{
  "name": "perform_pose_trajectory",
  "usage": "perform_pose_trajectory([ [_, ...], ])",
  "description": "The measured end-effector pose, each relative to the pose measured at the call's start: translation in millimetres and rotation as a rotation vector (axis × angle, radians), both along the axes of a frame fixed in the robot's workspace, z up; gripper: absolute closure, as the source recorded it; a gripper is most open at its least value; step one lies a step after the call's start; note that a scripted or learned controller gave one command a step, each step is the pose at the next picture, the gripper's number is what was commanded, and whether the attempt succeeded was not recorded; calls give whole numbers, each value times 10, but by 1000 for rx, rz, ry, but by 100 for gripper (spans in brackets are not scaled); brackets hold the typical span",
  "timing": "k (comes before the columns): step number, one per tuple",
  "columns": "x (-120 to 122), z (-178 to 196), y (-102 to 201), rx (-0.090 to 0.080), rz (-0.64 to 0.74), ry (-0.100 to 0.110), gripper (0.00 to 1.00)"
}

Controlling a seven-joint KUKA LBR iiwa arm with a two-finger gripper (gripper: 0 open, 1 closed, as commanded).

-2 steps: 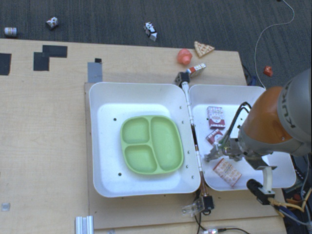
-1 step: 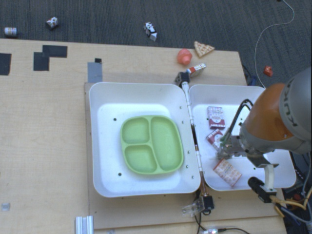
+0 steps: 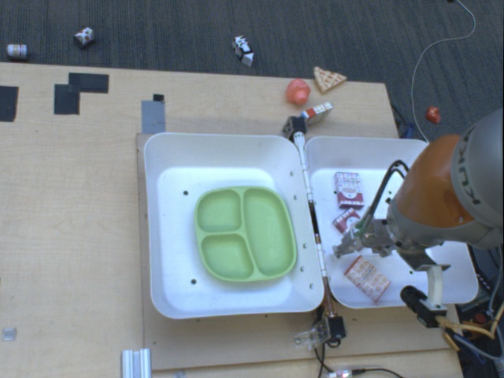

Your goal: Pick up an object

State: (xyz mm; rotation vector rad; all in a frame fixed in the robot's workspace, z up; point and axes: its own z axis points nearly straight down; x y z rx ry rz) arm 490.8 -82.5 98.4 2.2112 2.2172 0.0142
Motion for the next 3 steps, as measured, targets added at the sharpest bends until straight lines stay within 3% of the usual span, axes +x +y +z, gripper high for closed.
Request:
perform_pose_trajectory([
  [1, -19, -113, -31, 1, -1, 6, 0],
  [2, 2, 0, -29, 0, 0, 0, 100],
  [3, 1, 0, -29, 0, 0, 0, 0],
])
